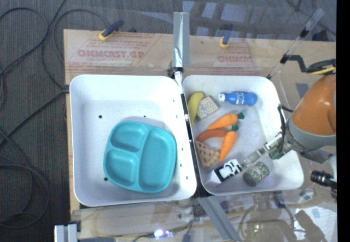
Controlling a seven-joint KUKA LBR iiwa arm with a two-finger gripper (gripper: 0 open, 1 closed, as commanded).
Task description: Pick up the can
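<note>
Bins are sitting side by side under the fixed overhead camera, and the can [257, 173] is lying on its side near the front right corner of the right bin [287, 105], its grey end facing the camera and its greenish label turned up. Just beside it to the left is lying a small black-and-white package [228, 169]; two toy carrots [225, 132], a waffle-patterned piece [205, 154], a banana [193, 105] and a blue bottle [239, 98] are crowding the rest of that bin. A teal divided plate [141, 156] is resting in the left bin [87, 105].

The gripper [273, 148] is reaching in from the right, hanging just above and beside the can, apart from it as far as the slant lets one judge. Its fingers are too small and too blurred to be read as spread or pressed together, so that cannot be told; nothing is visibly sitting between them.

Judging by its look, the can is rigid, light and smooth, likely to roll. Closing across its round body at mid-length seems the safest hold.
</note>
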